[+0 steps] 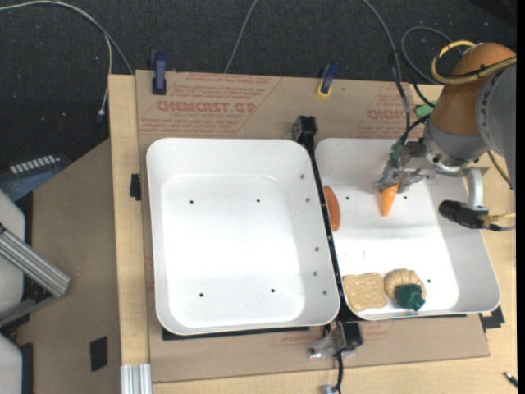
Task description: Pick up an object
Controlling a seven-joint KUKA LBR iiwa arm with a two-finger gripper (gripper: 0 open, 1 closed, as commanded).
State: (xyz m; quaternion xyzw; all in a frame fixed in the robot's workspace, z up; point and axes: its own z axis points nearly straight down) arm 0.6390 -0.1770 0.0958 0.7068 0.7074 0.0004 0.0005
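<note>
My gripper (396,179) is over the back part of the right bin (459,253), reaching in from the right. A small orange carrot (387,201) points down from between its fingers (385,179), and its wide top end is clamped there. The gripper is shut on the carrot. An orange-red oblong piece (331,208) lies against the right bin's left wall. A tan slice of toast (364,290) and a tan bun with a dark green lump (407,288) rest at the front of that bin.
The left bin (238,236) stands beside the right one, with a black clamp (305,128) at the back of the seam between them. A black cable end (463,213) hangs off the arm near the right bin's right side. Cardboard (213,105) lies under both bins.
</note>
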